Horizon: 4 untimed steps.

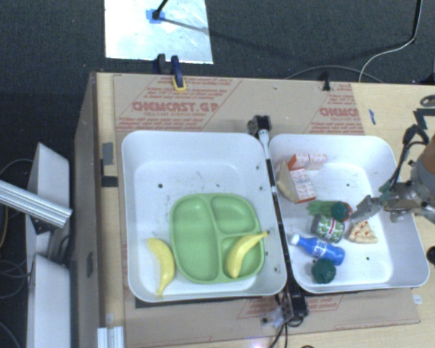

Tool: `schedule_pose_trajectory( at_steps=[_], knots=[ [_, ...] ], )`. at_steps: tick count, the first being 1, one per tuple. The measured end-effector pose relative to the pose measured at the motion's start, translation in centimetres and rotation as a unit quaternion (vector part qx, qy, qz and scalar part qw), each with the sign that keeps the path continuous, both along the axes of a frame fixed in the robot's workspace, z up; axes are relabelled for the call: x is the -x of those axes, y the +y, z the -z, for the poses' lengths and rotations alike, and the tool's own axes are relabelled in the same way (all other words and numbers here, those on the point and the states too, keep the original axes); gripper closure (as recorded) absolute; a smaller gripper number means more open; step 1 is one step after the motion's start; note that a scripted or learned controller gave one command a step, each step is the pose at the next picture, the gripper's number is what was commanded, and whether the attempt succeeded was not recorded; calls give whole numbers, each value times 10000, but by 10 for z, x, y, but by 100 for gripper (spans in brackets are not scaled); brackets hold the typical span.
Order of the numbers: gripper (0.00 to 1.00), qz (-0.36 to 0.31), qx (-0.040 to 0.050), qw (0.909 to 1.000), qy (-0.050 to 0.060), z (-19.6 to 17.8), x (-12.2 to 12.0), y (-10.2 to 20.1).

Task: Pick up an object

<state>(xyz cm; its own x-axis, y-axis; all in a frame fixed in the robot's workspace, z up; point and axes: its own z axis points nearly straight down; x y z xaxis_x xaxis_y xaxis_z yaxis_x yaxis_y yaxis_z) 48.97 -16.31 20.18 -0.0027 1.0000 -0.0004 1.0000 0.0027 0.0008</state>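
Note:
The right bin [380, 151] holds several small objects. A tan and red carton [299, 182] lies at its back left, with a green toy [326, 209] and a can [328, 228] in the middle. A pizza slice toy [362, 232] sits right of the can. A blue bottle [319, 249] and a dark green broccoli-like piece [323, 271] lie toward the front. My gripper [367, 207] reaches in from the right, hovering just above the pizza slice and right of the green toy. Nothing shows between its tips.
The left bin [145, 158] carries a green divided plate [210, 241] with one banana [241, 252] on its right compartment and another banana [162, 263] beside its left edge. A divider clamp [261, 126] stands between the bins. Cables trail at the back right.

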Motion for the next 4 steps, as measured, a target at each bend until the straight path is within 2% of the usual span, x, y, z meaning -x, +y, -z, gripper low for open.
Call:
schedule_pose_trajectory(
  at_steps=[1,2,3,4],
  knots=[
    [0,3,0,10000,-9,111,-6,59],
    [0,-9,-1,10000,-12,117,-110,60],
    [0,8,-1,10000,1,118,-71,54],
    [0,9,-2,10000,0,118,-63,51]
  ],
)
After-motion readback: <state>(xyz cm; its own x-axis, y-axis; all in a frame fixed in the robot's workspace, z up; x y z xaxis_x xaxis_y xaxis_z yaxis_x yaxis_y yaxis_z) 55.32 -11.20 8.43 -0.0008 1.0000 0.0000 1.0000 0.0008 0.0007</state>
